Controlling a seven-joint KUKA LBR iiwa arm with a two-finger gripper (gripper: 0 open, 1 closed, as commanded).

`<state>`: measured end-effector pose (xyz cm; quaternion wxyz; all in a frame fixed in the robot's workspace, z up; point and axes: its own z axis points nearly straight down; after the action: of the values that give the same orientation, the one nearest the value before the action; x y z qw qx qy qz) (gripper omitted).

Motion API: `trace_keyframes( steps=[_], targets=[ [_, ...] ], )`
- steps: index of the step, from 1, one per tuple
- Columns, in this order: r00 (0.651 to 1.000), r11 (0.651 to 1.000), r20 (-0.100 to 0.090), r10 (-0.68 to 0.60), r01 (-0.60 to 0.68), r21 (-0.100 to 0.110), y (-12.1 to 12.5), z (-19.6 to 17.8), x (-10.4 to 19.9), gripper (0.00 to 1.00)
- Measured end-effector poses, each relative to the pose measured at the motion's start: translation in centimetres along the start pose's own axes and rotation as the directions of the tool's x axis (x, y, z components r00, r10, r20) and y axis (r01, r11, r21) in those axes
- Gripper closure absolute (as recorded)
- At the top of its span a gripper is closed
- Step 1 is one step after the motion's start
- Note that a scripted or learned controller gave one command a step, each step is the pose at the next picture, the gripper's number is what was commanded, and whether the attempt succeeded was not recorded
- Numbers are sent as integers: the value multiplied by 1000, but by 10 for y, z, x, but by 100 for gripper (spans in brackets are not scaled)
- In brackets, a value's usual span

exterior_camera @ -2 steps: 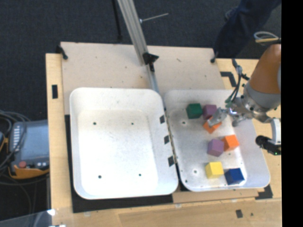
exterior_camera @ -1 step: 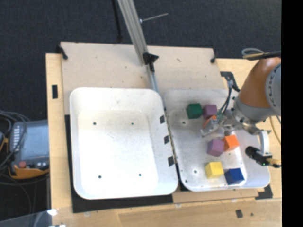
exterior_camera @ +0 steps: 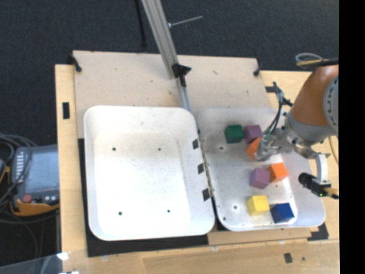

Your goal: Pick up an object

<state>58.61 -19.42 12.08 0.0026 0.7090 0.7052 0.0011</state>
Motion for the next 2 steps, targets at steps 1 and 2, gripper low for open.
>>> trace_keyframes(
  steps=[1, 2],
  targets=[
    [1000, 1000, 1, -2, 2, -1, 7, -57, -10, 100],
    [1000, 1000, 1, -3, 3, -1, 6, -102, -16, 100]
  ],
)
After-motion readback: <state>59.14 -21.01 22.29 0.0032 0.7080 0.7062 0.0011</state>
